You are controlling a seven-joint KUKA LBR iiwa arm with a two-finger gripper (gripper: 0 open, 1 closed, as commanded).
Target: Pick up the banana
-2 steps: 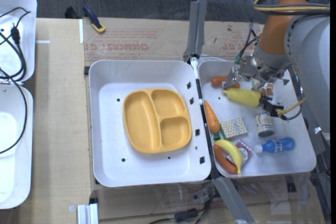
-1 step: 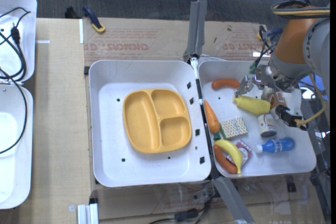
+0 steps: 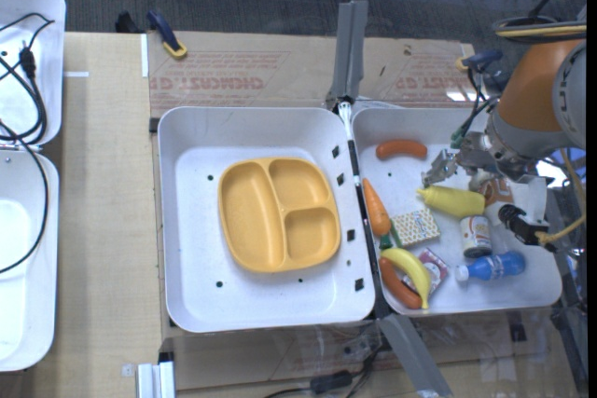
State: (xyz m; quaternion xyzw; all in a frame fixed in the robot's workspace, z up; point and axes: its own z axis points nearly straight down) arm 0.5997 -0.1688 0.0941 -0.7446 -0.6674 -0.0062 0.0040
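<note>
The banana [image 3: 411,271] lies in the right bin [image 3: 546,292], close to that bin's near left corner, curving from the middle of the left wall down toward the front edge. It rests partly over a red sausage [image 3: 398,287], which lifts one side of it, so a grasp there would probably have to clear the sausage as well. Just behind the banana sits a small checkered block [image 3: 414,226], and a carrot [image 3: 376,207] lies along the left wall beyond that, so the fruit is hemmed in on its far side and open mainly toward the bin's middle.

Further out, a yellow squeeze bottle [image 3: 453,199] lies on its side near the bin's centre, a second sausage [image 3: 401,149] rests by the far edge, and a small can [image 3: 476,236] and a blue-capped bottle [image 3: 492,267] crowd the near right corner.

The gripper [image 3: 448,164] hangs over the far half of the right bin, just above the yellow bottle and well apart from the banana. Nothing sits between its fingers [image 3: 438,171], which look spread apart rather than closed. By my judgement it must travel toward the near left corner before any descent makes sense.

The left bin [image 3: 177,228] carries a yellow divided plate [image 3: 279,213] at its centre, playing no part here.
</note>
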